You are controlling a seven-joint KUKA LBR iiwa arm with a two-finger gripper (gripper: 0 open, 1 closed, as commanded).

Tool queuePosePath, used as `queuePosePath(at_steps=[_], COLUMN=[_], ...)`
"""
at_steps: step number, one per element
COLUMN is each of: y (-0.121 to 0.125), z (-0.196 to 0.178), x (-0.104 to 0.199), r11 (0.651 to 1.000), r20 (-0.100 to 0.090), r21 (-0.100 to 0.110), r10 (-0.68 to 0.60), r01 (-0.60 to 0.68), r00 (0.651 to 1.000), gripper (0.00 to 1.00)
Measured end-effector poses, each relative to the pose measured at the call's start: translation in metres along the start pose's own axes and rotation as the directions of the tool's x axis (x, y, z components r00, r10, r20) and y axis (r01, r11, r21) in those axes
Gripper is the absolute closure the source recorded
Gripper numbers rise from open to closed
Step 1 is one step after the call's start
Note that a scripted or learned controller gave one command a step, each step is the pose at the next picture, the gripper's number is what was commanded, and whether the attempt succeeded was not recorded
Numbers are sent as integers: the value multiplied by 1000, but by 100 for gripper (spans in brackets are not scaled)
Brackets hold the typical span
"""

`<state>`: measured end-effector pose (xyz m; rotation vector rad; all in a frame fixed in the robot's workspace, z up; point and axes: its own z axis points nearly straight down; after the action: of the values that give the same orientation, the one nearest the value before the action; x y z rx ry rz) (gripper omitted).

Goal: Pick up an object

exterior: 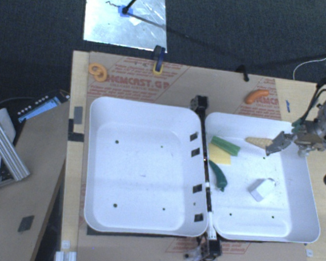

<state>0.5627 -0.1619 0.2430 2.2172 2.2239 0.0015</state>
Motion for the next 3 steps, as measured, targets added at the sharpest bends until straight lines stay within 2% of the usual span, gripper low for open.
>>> queuePosePath(at_steps=[1,2,3], y=[28,37,51], z=[43,47,163], x=[132,242,283], r11=[1000,1000,1000], r20=[-5,-6,-1], r21=[1,0,8], r10=[-14,-13,-4], r01=[14,13,4], r00=[1000,1000,1000], gripper=[0,0,0])
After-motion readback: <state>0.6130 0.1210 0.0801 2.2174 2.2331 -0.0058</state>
